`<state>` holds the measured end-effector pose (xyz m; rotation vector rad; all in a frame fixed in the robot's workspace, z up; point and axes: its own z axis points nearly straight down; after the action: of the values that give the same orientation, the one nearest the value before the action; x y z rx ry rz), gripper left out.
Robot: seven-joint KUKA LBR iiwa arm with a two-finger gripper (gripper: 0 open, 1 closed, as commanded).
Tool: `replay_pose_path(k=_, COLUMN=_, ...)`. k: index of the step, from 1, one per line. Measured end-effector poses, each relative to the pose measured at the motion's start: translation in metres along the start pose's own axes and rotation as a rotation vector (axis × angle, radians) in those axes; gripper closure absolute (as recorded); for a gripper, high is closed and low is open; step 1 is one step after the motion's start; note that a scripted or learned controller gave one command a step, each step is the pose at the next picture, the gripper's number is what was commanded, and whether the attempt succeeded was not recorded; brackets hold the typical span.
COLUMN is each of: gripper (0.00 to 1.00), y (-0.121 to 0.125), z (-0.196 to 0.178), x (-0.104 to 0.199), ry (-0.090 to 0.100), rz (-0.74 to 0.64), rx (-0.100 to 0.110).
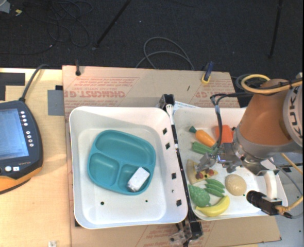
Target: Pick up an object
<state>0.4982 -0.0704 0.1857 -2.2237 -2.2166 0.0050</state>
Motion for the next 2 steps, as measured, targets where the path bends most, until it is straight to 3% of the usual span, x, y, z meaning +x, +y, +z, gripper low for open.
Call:
replay_pose_path(k=1, gripper=0.0, y=-0.0167, z=0.0843, x=-0.0198, ry=-0.002, rz=-0.002, rx=-0.013)
replay_pose_path(k=2, gripper=1.0, y=-0.0211, z=0.0799, x=-0.0192, ry=0.003, rz=0.004, rx=0.003)
